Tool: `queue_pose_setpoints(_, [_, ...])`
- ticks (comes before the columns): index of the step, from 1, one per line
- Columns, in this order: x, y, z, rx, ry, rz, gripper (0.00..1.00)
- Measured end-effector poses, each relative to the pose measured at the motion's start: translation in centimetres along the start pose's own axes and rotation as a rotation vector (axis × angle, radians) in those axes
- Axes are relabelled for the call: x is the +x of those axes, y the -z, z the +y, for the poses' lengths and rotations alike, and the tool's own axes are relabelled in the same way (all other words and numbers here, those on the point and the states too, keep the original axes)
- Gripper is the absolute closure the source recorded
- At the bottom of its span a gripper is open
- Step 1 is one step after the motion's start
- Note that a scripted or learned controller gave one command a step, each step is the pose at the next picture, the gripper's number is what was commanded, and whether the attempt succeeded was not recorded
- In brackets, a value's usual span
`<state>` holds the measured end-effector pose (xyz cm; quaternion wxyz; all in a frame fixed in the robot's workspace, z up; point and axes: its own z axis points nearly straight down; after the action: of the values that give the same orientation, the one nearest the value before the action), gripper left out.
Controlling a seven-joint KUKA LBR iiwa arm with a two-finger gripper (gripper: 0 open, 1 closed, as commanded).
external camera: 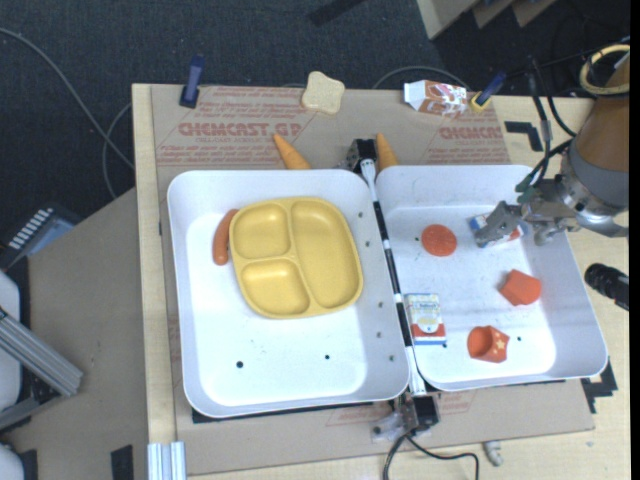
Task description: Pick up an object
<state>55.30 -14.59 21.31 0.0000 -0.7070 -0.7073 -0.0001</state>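
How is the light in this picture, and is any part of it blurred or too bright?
Camera view: light is even and soft, with faint shadows beside the yellow divided plastic plate; the two shallow white bins look bright but keep detail; the grey two-finger gripper is slightly blurred; the small milk carton print is too soft to read.

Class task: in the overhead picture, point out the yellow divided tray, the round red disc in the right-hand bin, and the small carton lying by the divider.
yellow divided tray (296,256): camera view, middle ridge between compartments.
round red disc (438,240): camera view, centre of its top face.
small carton (426,319): camera view, middle of its printed side.
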Motion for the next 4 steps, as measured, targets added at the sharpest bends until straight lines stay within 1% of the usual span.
queue_pose_setpoints(1, [-7.7,-10.3,-1.5,0.003,0.000,0.001,0.00])
queue_pose_setpoints(2, [-5.3,-12.9,-3.1,0.002,-0.001,0.001,0.00])
queue_pose_setpoints(3, [-5.4,-11.8,-3.0,-0.001,-0.002,-0.001,1.00])
queue_pose_setpoints(4, [-0.5,-12.8,2.9,-0.004,0.002,0.000,1.00])
